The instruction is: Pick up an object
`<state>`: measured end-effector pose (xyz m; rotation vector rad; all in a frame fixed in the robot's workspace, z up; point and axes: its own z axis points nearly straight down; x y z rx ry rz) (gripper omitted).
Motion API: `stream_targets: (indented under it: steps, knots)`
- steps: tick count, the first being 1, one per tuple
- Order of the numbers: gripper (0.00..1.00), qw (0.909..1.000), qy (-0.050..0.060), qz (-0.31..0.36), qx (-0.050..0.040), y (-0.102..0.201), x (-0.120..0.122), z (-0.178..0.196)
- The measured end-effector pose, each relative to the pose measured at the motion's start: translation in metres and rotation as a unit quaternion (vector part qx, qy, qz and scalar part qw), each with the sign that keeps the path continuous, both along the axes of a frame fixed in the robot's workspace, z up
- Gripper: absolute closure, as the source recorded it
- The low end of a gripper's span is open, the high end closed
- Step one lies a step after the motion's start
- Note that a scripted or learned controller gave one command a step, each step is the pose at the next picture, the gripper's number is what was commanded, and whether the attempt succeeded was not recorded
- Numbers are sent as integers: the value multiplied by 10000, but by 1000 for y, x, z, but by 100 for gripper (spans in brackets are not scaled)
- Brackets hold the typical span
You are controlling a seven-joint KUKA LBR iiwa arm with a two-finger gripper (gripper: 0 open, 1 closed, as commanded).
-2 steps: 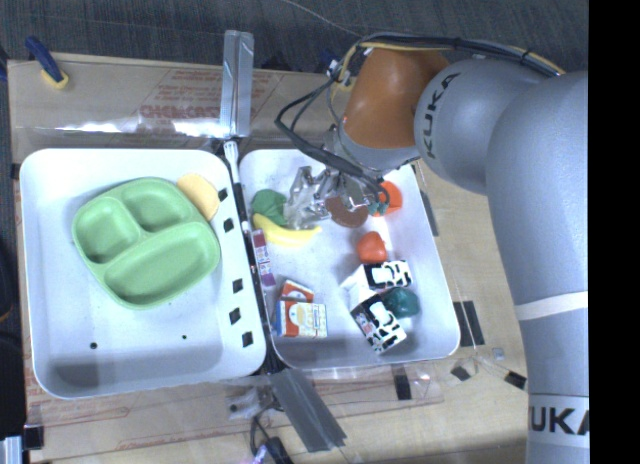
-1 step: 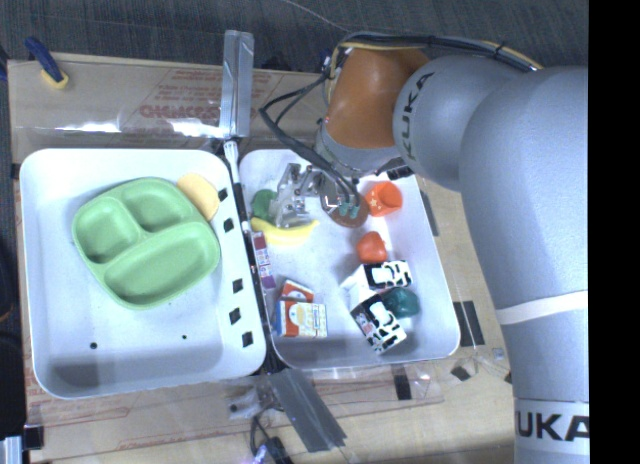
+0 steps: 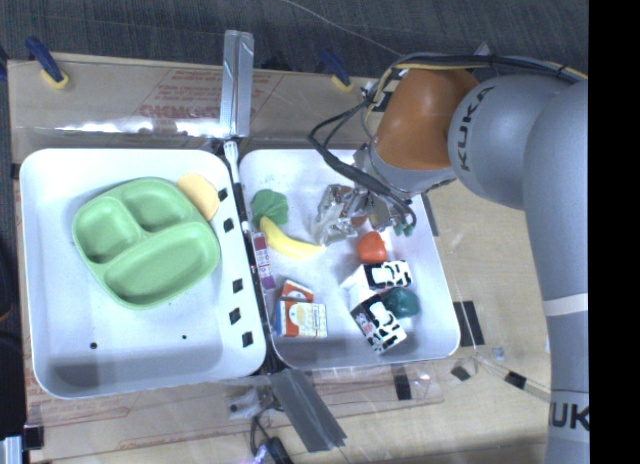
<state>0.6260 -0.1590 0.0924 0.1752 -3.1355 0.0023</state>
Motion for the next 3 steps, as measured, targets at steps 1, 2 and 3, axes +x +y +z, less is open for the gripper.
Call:
stream_targets:
  steps: [1,2,3]
  knots:
    - [100,9950,-40,998,-8,-51,28,74]
    - [100,9974,-41,726,4,8,33,114]
    - [100,9930,-77,1177,-21,-52,36,9]
